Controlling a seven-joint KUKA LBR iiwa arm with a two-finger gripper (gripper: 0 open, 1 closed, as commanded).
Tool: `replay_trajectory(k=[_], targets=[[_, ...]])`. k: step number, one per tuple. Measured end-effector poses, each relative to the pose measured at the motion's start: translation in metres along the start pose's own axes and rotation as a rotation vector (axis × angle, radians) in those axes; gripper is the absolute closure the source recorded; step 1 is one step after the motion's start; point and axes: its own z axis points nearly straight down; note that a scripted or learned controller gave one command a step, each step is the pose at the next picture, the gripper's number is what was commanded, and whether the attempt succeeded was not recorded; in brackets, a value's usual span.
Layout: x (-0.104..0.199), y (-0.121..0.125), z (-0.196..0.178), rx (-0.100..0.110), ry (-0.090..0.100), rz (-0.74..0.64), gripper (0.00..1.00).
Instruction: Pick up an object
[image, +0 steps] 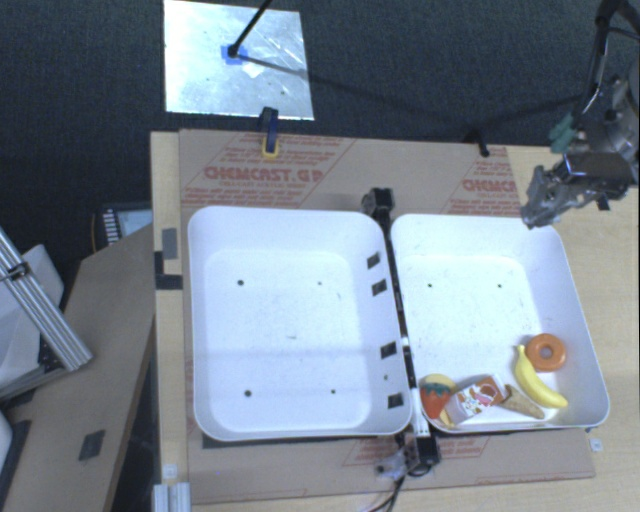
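Several small toy foods lie in the near right corner of the right bin (470, 240). An orange ring-shaped doughnut (546, 351) sits by the right wall. A yellow banana (536, 380) lies just below it. Toward the front wall rest a brown cone-shaped piece (522, 404), a white and red packet (474, 399) and a red-orange rounded piece (437, 394). My gripper (542, 208) hangs over the far right corner of the right bin, well away from the toys.
The left bin (210, 230) stands beside the right one, joined by a black clip strip (392, 300). Both rest on a cardboard sheet (300, 170). A silver plate (238, 58) lies on the dark floor beyond. A metal rail (35, 300) stands at the left.
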Motion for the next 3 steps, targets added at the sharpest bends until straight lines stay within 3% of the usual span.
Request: replay_trajectory(k=[1, 2, 3], targets=[[-0.07, 0.0, -0.035, 0.011, -0.002, 0.003, 1.0], [-0.146, -0.001, -0.033, 0.014, -0.003, 0.003, 1.0], [-0.126, 0.01, -0.033, 0.014, 0.0, -0.008, 1.0]])
